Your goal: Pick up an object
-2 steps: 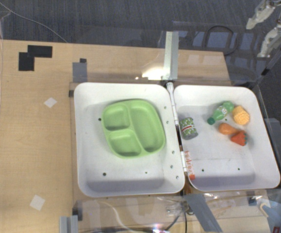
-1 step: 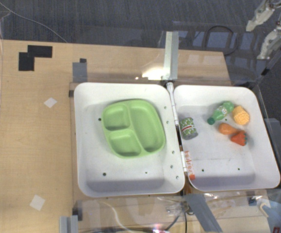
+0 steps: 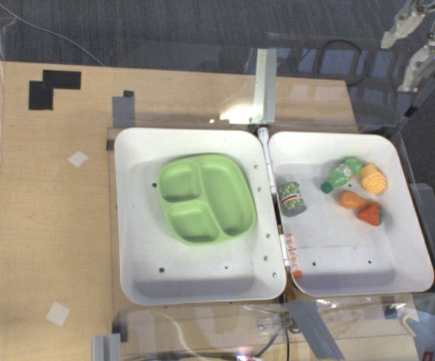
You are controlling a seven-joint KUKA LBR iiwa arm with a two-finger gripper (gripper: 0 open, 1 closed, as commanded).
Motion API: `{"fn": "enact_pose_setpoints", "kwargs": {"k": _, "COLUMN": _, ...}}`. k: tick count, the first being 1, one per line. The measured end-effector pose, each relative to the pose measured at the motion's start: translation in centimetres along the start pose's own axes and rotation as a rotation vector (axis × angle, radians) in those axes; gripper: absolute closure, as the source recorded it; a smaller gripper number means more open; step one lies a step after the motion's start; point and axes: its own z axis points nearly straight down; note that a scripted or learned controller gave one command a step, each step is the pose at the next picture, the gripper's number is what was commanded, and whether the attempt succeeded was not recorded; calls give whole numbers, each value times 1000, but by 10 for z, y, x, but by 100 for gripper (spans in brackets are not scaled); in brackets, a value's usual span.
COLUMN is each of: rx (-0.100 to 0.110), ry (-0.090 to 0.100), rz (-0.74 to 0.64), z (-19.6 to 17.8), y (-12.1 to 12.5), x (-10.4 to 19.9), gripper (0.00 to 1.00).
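A: From the camera view, what is there to pick?

B: Everything loose sits in the right bin (image 3: 397, 273): a small can (image 3: 291, 198) by its left wall, and a green bottle (image 3: 342, 174), corn (image 3: 373, 178), carrot (image 3: 351, 199) and strawberry (image 3: 370, 214) clustered toward its far right corner.

A: And the gripper (image 3: 420, 32)?

B: Above the tabletop's far right corner; I cannot tell its state.

A: Risks?

B: The cluster is tight; a grasp could nudge neighbours. The can may roll away.

Left bin (image 3: 138, 277): holds a green tray (image 3: 204, 198) (three compartments), lying flat near its middle.
Right bin (image 3: 405, 269): touches the left bin along a shared edge.
Bench (image 3: 44, 201): pale wood, black patches (image 3: 52, 87) at far left.
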Motion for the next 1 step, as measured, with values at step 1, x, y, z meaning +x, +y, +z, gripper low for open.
{"fn": "enact_pose_setpoints", "kwargs": {"k": 1, "rx": 0, "ry": 0, "rz": 0, "z": 0, "y": 0, "x": 0, "gripper": 0}}
